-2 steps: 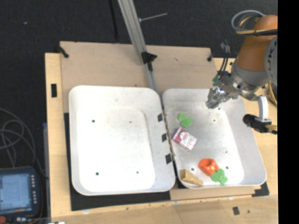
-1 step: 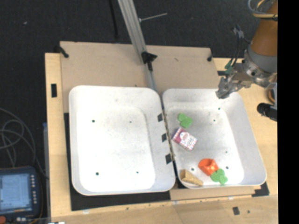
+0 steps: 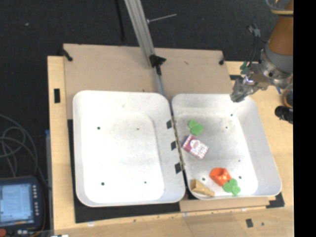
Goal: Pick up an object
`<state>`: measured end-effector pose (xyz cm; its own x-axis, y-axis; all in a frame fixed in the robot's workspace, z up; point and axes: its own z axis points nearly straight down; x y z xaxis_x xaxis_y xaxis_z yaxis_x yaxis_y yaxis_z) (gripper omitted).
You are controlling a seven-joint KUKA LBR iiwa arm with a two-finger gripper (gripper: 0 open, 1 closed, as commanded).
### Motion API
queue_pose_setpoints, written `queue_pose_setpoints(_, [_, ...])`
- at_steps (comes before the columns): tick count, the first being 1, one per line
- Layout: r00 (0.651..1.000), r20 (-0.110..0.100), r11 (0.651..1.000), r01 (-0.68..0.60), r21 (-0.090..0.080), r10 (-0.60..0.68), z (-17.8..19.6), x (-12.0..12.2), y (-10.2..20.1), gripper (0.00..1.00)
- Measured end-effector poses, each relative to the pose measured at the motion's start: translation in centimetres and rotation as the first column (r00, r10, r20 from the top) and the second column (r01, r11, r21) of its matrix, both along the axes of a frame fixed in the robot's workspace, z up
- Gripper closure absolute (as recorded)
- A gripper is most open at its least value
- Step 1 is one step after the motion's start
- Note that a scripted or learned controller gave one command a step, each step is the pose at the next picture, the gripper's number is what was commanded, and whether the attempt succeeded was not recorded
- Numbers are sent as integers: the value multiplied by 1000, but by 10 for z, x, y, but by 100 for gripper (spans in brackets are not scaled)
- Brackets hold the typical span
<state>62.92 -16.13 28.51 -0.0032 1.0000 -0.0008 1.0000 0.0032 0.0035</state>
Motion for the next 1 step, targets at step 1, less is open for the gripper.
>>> queue_pose_setpoints(1, [1000, -3, 1000, -2, 1, 2, 4, -20, 48, 100])
